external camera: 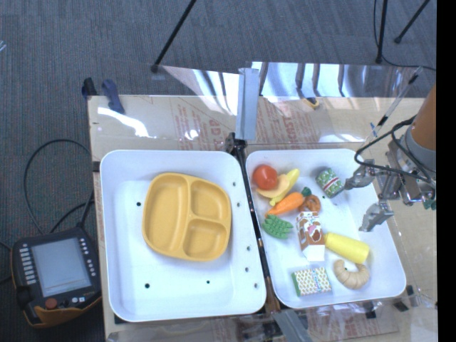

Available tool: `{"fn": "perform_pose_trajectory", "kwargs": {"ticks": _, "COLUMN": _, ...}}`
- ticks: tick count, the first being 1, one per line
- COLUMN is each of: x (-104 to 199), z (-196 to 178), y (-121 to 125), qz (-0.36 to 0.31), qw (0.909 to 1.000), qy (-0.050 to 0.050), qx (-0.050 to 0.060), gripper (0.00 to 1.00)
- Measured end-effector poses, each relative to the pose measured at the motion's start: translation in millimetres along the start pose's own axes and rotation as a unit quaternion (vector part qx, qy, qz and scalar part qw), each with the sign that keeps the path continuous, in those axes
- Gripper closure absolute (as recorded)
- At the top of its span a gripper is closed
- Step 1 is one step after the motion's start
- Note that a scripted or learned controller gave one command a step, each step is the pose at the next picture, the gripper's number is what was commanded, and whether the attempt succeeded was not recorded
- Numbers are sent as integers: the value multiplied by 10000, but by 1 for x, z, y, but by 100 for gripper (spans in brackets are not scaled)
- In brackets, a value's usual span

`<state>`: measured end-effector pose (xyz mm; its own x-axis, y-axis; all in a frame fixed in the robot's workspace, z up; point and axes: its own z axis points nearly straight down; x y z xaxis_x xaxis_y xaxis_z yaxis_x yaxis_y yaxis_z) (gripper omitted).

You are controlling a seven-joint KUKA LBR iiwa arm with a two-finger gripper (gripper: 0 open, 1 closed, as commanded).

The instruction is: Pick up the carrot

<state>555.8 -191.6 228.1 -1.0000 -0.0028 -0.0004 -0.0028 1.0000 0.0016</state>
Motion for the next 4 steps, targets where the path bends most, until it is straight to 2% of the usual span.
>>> {"fn": "perform_pose_trajectory", "kwargs": {"ticks": 1, "x": -2, "z": -10, "y": 2, "qz": -13, "qw": 10000, "qy": -15, "qx": -2, "gripper": 100}}
{"fn": "perform_pose_trajectory", "kwargs": {"ticks": 2, "x": 17, "z": -200, "y": -19, "qz": 295, "qw": 9995, "qy": -109, "qx": 42, "gripper": 100}}
{"fn": "perform_pose_trajectory", "kwargs": {"ticks": 3, "x": 66, "z": -263, "y": -20, "qz": -1063, "qw": 9943, "qy": -44, "qx": 24, "gripper": 100}}
{"fn": "perform_pose_trajectory", "kwargs": {"ticks": 4, "x": 64, "z": -260, "y": -19, "qz": -2781, "qw": 9606, "qy": -17, "qx": 6, "gripper": 100}}
